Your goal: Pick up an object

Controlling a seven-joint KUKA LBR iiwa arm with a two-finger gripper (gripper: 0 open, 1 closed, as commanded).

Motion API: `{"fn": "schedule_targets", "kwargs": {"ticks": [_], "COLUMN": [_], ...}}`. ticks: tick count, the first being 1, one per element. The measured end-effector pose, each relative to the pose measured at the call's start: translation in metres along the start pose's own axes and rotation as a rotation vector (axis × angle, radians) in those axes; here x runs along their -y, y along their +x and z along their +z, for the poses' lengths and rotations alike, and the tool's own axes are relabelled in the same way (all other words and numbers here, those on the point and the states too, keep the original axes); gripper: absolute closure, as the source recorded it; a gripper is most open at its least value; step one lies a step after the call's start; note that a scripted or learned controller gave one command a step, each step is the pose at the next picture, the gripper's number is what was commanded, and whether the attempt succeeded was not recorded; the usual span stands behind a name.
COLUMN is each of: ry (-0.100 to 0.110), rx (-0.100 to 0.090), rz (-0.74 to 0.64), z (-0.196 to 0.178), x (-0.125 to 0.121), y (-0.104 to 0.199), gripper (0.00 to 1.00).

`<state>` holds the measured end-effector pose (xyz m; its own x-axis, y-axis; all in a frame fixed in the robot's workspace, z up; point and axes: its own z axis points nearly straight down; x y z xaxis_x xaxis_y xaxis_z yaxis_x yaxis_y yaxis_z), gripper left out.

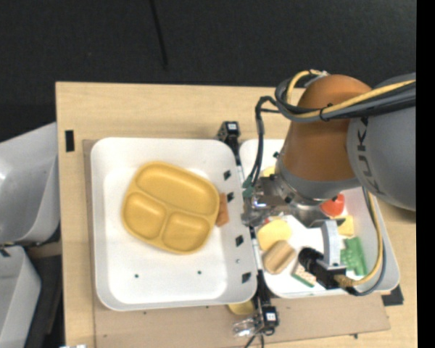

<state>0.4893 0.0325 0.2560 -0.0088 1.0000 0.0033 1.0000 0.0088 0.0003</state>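
A tan roll (pixel 279 256) lay near the left wall of the right bin (pixel 270 149), with a yellow piece (pixel 274 230) touching it on the far side. A green toy (pixel 354 256) sat toward the bin's right side, and an orange-red piece (pixel 335 205) showed just under the edge of the arm (pixel 326 133). The gripper (pixel 257 204) hung low over the bin's left edge, just beside the yellow piece. The wrist covered it, so I could not tell whether it was wide or narrow, and nothing was seen held in it. The left bin (pixel 116 267) held a yellow divided plate (pixel 170 207), well apart from the gripper. Both bins rested on the pale wooden bench (pixel 130 107).
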Motion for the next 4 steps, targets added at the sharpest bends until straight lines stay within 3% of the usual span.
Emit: {"fn": "schedule_targets", "kwargs": {"ticks": [1, 2, 3, 4], "ry": [-0.001, 0.001, -0.013, 0.008], "rx": [0.003, 0.002, -0.005, 0.008], "rz": [0.007, -0.001, -0.005, 0.011], "z": [-0.009, -0.003, -0.136, -0.045], "x": [-0.002, -0.001, -0.003, -0.001], "y": [-0.005, 0.073, 0.173, 0.133], "gripper": [1.00, 1.00, 1.00, 1.00]}}
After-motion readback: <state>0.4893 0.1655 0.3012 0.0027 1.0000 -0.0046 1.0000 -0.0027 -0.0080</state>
